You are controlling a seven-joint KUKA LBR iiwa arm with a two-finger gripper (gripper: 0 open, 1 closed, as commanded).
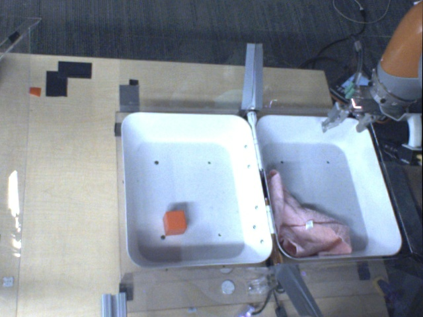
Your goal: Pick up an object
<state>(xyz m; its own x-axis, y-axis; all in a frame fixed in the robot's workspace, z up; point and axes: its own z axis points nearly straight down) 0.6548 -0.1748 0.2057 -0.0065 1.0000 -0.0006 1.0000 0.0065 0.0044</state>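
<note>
I'm looking down on the bench [73, 197] from the fixed camera, both white bins side by side in front of me. In the left bin [192, 127] I've got a small orange block [175, 222], sitting low in the tray toward its near-left corner, well apart from every wall and resting flat on the floor. In the right bin [330, 150] there's a crumpled pink cloth [305, 228], bunched along the near-left part of that tray, one end running up against the wall by the metal divider [252, 78] between the two bins.

My arm [404, 51] comes in from the right, the orange band showing at the top right corner. The gripper [346, 119] hangs over the far-right corner of the right bin, above the rim, well apart from the cloth and far from the block. Its two fingers [332, 119] stand spread, pointing down, with nothing between them.

Off on the bench's far-left I see black marker patches [65, 78] and a tiny orange square [35, 92]. Cables [357, 8] loop on the dark floor behind the arm.
</note>
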